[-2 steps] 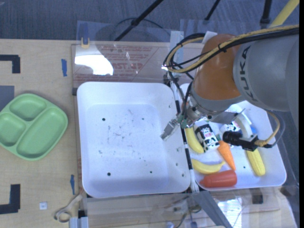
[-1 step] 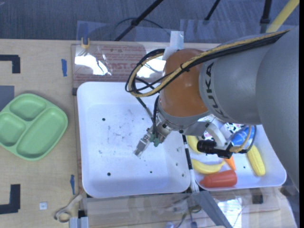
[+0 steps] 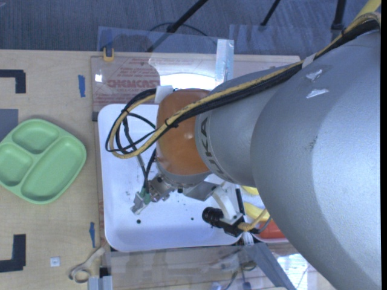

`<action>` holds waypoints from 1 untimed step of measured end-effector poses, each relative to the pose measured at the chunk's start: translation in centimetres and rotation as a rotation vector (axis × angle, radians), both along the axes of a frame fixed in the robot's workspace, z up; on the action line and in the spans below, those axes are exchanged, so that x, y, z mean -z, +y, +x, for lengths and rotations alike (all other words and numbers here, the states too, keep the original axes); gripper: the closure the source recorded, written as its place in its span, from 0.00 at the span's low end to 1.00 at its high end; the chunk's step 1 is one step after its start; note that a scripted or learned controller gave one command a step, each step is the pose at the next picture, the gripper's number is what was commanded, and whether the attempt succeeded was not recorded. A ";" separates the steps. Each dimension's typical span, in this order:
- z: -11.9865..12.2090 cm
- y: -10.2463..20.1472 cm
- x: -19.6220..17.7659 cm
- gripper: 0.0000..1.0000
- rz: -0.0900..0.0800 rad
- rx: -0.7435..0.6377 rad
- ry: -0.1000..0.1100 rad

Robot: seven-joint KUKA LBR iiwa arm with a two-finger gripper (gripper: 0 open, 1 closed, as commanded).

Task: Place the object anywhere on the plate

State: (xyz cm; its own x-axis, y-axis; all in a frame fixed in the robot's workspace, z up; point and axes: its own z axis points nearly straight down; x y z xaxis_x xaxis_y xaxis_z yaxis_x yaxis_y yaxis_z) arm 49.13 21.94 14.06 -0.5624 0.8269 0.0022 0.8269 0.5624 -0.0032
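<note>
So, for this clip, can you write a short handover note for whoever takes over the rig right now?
Gripper: low inside the white bin, near its left side; whether it is open or shut can't be told, and no object is seen between its fingers.
Green plate: on the bench left of the bin, three compartments, nothing on it.
Yellow and red things lie at the bin's right, mostly hidden by the arm.
Done: nothing placed yet.
Left: grasp an object, carry it left, set it on the plate.

The wooden bench [image 3: 54,234] bears a green divided plate [image 3: 41,160] beside a white bin [image 3: 118,222].
</note>
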 end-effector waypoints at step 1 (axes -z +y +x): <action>1.6 -0.4 5.2 0.00 0.006 0.345 -0.007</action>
State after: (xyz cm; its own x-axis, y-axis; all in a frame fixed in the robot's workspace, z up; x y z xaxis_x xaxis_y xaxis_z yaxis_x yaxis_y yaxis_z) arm 50.69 21.52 8.90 -0.2492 0.9684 0.0047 0.9684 0.2492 0.0052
